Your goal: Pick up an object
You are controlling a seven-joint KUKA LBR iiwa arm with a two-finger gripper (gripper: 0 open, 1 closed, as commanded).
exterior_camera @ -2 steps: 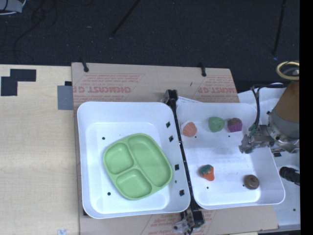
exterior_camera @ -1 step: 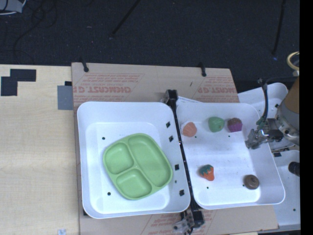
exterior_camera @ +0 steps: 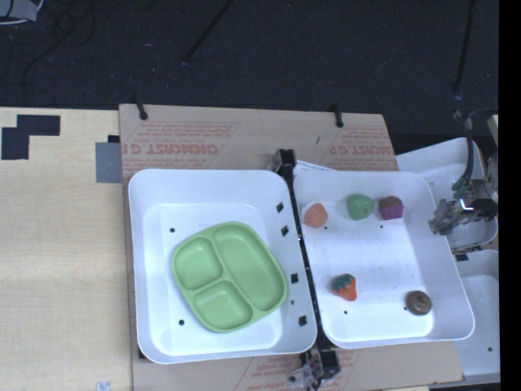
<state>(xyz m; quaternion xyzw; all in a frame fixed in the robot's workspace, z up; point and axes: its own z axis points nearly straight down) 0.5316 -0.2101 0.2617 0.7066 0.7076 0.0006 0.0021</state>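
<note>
Hand point(exterior_camera: 450, 216) parked at the right bin's point(exterior_camera: 444, 332) outer rim; finger state impossible to tell.
Nearest to hand: purple toy point(exterior_camera: 391, 208), then green toy point(exterior_camera: 360, 206) beyond. Probably light, rounded, prone to rolling; best pinched across the middle from above.

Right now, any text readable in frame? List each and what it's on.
"CHEMCAST": red print on the brown board under the bins, upside down in this view, left of centre; my best reading, it is faint.
A second red print to its right on the same board: too blurred to read.
More red print on the board's near edge: unreadable.
</note>
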